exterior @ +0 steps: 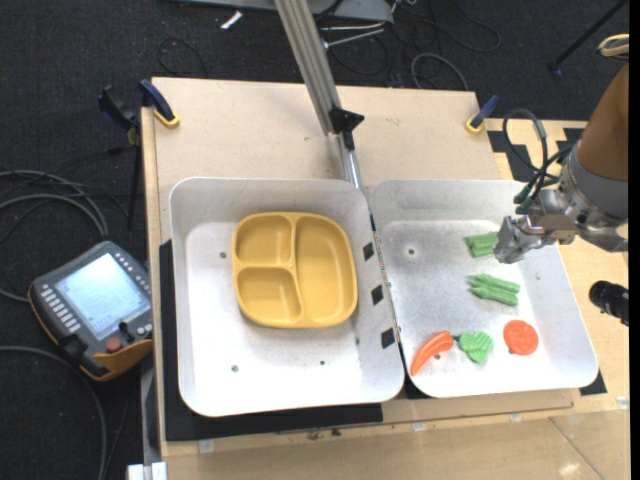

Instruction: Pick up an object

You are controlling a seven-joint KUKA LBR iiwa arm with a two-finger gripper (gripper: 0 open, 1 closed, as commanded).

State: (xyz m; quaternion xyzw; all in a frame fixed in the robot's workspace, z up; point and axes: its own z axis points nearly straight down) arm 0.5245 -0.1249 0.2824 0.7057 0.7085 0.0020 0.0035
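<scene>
In the right bin (430,228) lie several toy foods: a green piece (481,245) at the upper right, a green bean pod (494,288) below it, a green leafy piece (476,345), an orange-red carrot (431,349) and a red tomato (520,337). My gripper (509,245) hangs low at the right end of the upper green piece, seemingly touching it. The arm's grey wrist covers the fingertips.
The left bin (200,268) holds a yellow three-compartment plate (296,269). A metal pole (312,58) slants over the bench from the back. A teach pendant (90,308) lies off the bench to the left. Clamps sit at the bench's far corners.
</scene>
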